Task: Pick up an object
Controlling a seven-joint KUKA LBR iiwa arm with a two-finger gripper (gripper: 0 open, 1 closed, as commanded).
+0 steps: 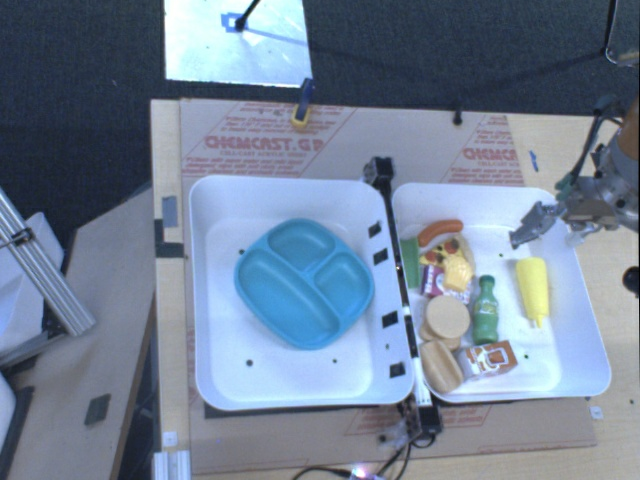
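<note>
The right bin [575,368] holds several toy foods. A yellow mustard bottle [533,288] lies near its right side. A green bottle [485,310] stands at the middle, with a round bun [447,318] to its left. A hot dog [441,232] lies at the back left, and an orange carton [490,358] lies at the front. My gripper [545,228] hangs over the bin's back right part, just beyond the mustard bottle's top. I see nothing held in it.
The left bin [215,368] holds a blue divided plate [303,282]. A black divider [392,278] runs between the bins. More small items, among them a yellow piece [456,268] and a second bun [441,366], crowd the right bin's left side.
</note>
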